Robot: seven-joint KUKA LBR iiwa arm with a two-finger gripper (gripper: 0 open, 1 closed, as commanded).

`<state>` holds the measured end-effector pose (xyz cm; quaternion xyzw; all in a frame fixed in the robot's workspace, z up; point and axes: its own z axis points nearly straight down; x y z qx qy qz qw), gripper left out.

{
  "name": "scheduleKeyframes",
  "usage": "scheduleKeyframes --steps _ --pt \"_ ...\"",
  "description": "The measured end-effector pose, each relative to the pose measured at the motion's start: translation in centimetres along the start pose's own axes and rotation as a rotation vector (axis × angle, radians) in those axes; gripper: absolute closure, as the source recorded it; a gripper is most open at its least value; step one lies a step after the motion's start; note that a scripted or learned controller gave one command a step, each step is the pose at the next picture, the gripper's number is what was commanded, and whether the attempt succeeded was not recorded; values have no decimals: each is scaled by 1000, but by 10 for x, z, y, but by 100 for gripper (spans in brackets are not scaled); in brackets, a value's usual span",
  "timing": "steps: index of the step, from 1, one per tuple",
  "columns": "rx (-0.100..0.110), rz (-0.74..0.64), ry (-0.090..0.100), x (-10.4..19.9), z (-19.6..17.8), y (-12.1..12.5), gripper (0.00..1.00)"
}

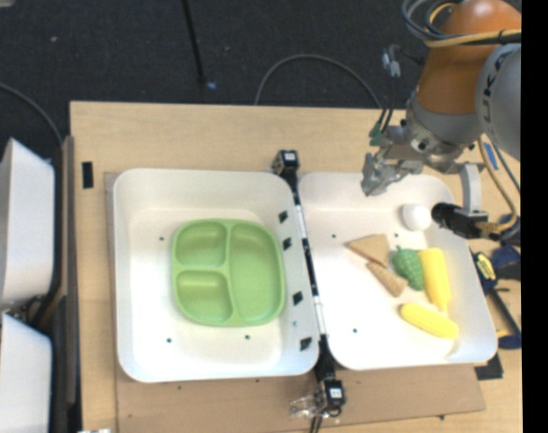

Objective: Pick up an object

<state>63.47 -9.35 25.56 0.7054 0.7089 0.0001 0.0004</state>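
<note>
Gripper (pixel 379 180) hangs over the far edge of the right bin (pixel 346 332), below the grey wrist and orange band of the arm (pixel 459 52); whether it is parted or closed cannot be told from this angle, and nothing is seen between its tips. Objects lie in the right half of the same bin, apart from the gripper. Nearest is a small white ball (pixel 415 216), round, close to the far right corner. Nearer the camera, a tan wedge (pixel 369 248) points its narrow end toward the bin's middle, and a tan stick (pixel 388 279) runs aslant from it toward the near right. Touching that stick is a green, knobbly, broccoli-like piece (pixel 406 266). Just right of it a yellow corn-like piece (pixel 435 276) lies with its long axis running from far to near. A second yellow piece (pixel 428 321), smooth and elongated, lies nearest the camera, its long axis running aslant from left to right. Left bin (pixel 139 332) holds a light green divided plate (pixel 227 271) with three compartments, lying flat near its centre.
</note>
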Motion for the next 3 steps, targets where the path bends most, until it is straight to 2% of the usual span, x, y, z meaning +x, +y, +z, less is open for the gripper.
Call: scheduleKeyframes --steps 3 --pt "-1 -3 2 151 -5 -6 100"
